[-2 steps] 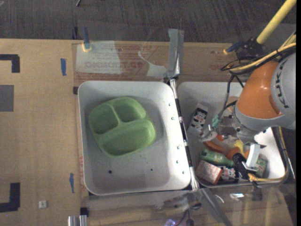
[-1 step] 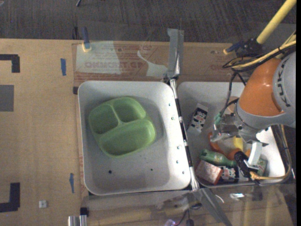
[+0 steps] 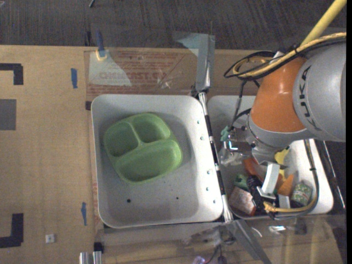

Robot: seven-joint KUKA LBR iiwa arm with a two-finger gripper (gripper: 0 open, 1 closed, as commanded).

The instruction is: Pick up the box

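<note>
Two bins are seen side by side on the worktop (image 3: 44, 147). The left bin (image 3: 165, 202) carries a green divided plate (image 3: 143, 147) near its centre. The right bin (image 3: 231, 111) is largely covered by the arm (image 3: 297, 98), which reaches in from 3 o'clock. The gripper (image 3: 236, 150) is lowered over the 9 o'clock side of the right bin, above a heap of small things; whether it is wide or narrow cannot be told, since the wrist hides it, and nothing is shown to be held.

The box (image 3: 301, 193) is taken, with some doubt in so crowded a corner, to be the small green-patterned carton at about 5 o'clock in the right bin; an orange piece (image 3: 287, 185) lies just beside it towards 9 o'clock, and a brown lump (image 3: 242, 199) sits at about 7 o'clock, well apart from it.

The step in hand is judged to be the approach, with no grasp yet made; the gripper is placed towards the wrong side of the heap for that carton. A shift towards 4 o'clock is called for next, then a descent with the gripper spread enough to span the carton and clear of the orange piece; a firm closure and a straight lift are then needed, and the bin wall close by at 3 o'clock is to be avoided.
</note>
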